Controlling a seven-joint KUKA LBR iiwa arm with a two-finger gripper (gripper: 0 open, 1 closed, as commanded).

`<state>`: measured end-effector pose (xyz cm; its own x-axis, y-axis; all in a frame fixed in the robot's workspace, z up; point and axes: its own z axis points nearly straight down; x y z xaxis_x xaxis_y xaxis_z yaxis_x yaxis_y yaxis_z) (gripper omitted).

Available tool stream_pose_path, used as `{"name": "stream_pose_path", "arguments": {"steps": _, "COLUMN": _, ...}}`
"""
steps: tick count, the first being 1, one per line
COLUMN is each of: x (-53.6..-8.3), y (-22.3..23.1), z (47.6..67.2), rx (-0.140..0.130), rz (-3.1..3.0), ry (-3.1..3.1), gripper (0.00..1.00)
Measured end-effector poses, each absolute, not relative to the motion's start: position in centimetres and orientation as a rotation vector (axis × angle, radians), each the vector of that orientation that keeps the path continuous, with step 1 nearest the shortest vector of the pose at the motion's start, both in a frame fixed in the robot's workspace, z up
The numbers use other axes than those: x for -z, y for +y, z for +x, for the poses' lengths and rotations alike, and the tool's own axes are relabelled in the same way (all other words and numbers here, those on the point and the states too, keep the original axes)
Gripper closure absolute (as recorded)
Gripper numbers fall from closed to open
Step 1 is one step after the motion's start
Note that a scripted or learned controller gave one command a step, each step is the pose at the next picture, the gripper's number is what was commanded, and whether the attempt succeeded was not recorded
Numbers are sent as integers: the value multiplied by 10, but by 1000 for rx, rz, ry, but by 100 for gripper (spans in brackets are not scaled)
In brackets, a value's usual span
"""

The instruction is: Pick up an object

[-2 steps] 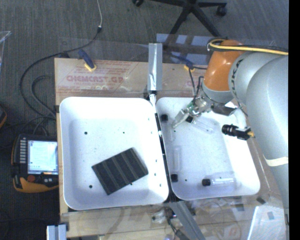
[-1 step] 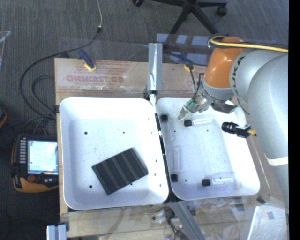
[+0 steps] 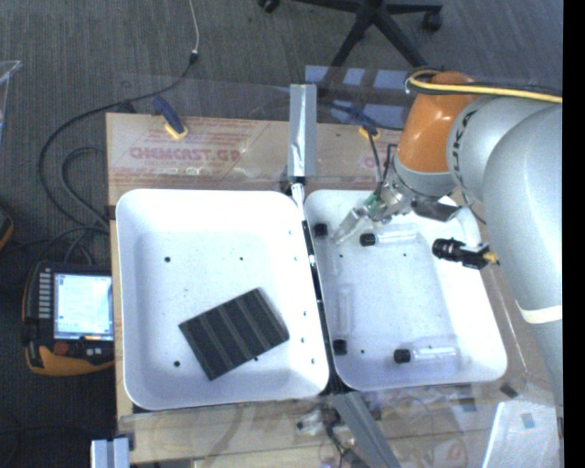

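Here the tool (image 3: 358,222) hangs over the right bin's (image 3: 475,366) far-left corner; I cannot tell its state. Clear tubes lie below: one (image 3: 395,238) just beside it, another (image 3: 426,351) near the front edge. Nothing looks lifted yet.

handheld control pendant (image 3: 71,315) on floor, lit | office chair base (image 3: 384,23) top | black cables (image 3: 69,155) left
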<state>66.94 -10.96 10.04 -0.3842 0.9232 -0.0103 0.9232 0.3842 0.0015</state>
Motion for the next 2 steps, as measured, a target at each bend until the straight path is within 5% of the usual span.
{"name": "stream_pose_path", "arguments": {"steps": 1, "x": -90, "y": -152, "z": 670, "rx": -9, "rz": 1739, "ry": 2627, "gripper": 0}}
{"name": "stream_pose_path", "arguments": {"steps": 2, "x": -90, "y": -111, "z": 648, "rx": -2, "rz": 1686, "ry": 2638, "gripper": 0}}
